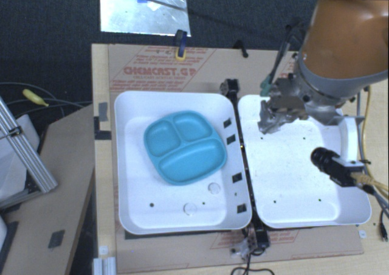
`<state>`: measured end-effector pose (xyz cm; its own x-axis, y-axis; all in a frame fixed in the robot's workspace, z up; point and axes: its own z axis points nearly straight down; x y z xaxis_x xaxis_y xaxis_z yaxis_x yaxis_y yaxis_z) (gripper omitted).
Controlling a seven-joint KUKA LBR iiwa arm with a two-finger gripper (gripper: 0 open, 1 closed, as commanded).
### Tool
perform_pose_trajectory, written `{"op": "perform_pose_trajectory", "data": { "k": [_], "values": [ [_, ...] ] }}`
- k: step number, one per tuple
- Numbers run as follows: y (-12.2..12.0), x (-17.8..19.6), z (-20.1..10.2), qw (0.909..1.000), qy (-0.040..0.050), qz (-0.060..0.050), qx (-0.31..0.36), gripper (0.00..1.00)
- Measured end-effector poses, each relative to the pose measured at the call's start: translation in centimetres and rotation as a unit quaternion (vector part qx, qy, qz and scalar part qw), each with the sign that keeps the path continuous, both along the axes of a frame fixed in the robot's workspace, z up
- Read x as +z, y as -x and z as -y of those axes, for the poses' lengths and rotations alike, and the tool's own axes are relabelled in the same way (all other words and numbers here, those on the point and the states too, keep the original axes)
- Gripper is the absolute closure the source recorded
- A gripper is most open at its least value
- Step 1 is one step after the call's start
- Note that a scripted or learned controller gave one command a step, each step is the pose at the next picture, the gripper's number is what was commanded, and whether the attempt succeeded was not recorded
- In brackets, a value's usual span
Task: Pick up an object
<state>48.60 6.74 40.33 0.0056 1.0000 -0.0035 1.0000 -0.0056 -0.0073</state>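
**A:** Arm (349, 30), entry one: grey with an orange band, nearest the lens, reaching in from the right. Gripper (268, 123), entry two: low over the far left corner of the right bin (292, 176), close to the wall beside its neighbour. We cannot tell whether it is open or closed, and we see nothing held.

**B:** Step in hand?

**A:** Approach, by our reading; nothing is picked up yet. The candidate is the blue plate (184, 146), lying flat mid-floor in the left bin (137, 201), well apart from the gripper.

**B:** Next move?

**A:** We judge a crossing over the dividing wall, then a descent onto the plate's rim. A flat, shallow dish offers little else to pinch.

**B:** Counts?

**A:** Arm, one. Gripper, one. Bins, two. Plate, one, with three compartments.
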Motion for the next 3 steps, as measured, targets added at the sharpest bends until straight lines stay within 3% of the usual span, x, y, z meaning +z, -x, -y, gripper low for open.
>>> {"op": "perform_pose_trajectory", "data": {
  "k": [1,2,3],
  "values": [
    [-0.1,5.6,-4.0,1.0,-0.0031,0.007,0.006,1.0],
    [-0.5,2.9,-9.1,1.0,-0.0024,0.003,0.007,1.0],
    [-0.1,9.8,-3.0,1.0,-0.0024,0.009,0.001,1.0]
  ]
}}
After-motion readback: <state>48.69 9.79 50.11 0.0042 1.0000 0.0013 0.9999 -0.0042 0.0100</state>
